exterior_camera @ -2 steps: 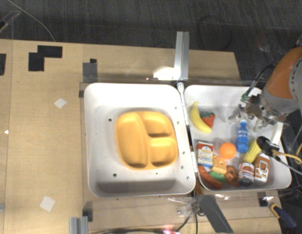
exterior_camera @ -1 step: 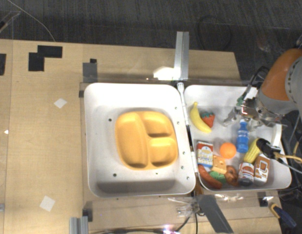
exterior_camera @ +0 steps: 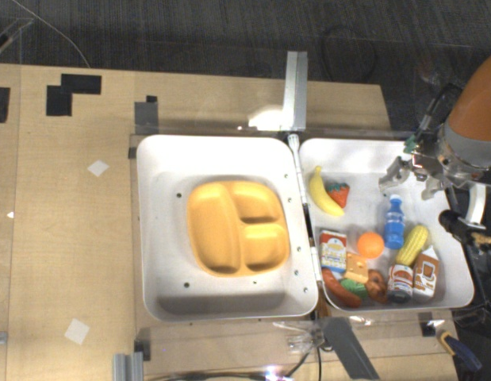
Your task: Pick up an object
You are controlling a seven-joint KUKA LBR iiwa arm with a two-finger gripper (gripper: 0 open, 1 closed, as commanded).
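Note:
The right bin [exterior_camera: 364,155] holds several toy foods. A yellow banana [exterior_camera: 324,193] lies at its left beside a small red piece [exterior_camera: 338,193]. Near the middle stands a blue bottle [exterior_camera: 394,222], with an orange ball [exterior_camera: 370,244] and a yellow corn cob [exterior_camera: 412,244] on either side. Small cartons [exterior_camera: 333,251] and jars [exterior_camera: 401,280] crowd the front edge. My gripper [exterior_camera: 410,181] hangs over the bin's back right part, just above and behind the blue bottle. Its fingers [exterior_camera: 392,173] stand apart and open, with nothing between them.
The left bin [exterior_camera: 162,213] holds a yellow-orange divided tray [exterior_camera: 237,227] in its middle. A metal post [exterior_camera: 296,86] rises behind the seam between the bins. Black blocks [exterior_camera: 70,90] sit on the bench at the far left.

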